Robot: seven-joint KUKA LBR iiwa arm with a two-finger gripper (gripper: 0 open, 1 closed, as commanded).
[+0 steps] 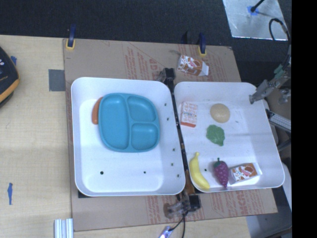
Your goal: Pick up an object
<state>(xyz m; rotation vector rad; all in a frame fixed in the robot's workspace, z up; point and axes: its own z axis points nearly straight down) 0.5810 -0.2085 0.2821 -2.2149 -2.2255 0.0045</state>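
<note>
Two white bins sit side by side on a sheet of cardboard (124, 63) laid over the bench. The left bin (84, 172) holds a blue divided plate (130, 122), upside up, with three compartments; an orange thing (94, 111) pokes out from under its left edge, mostly hidden.

The right bin (257, 133) holds six things. A small red-and-white packet (188, 114) lies near its upper left wall. A round beige bun (220, 112) sits near the middle top, and a green leafy piece (215, 134) lies just below it, apart from it. Along the bottom edge a banana (199, 172) lies at the left, a purple bunch of grapes (221, 172) just beside it, and a second red-and-white packet (244, 172) touches the grapes on the right.

Another similar packet (192, 65) lies outside the bins on the cardboard, above the right bin.

The gripper (260, 93) shows at the right bin's upper right corner, above the rim, well apart from every object and holding nothing; whether its claw is wide or narrow cannot be told from here
</note>
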